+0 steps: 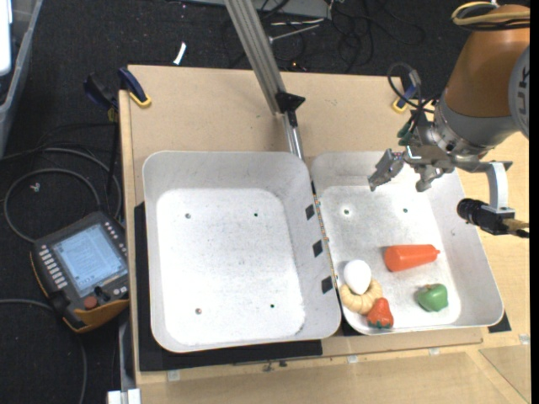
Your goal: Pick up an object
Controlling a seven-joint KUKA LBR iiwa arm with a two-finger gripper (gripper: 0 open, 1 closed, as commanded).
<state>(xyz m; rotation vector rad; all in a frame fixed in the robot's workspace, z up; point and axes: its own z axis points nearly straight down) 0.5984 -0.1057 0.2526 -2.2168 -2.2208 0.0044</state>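
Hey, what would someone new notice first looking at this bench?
Probably the small bright cluster in the right white bin: an orange carrot-shaped toy, a white egg and a green pepper-like toy near its front edge. Above the bin's far end hangs the arm's tool, fingers spread.

a robotics lab: teach pendant (82, 268) on the floor, loose cables (303, 11), clamped wooden bench (210, 112).

No readable text anywhere here. The teach pendant (82, 268) on the floor left of the desk (219, 108) shows a lit screen, but its contents are too small and blurred to make out. A dark mark sits at the frame's edge on the arm's (488, 66) orange band, cut off and illegible. No labels or numbers on the white bins (160, 175).
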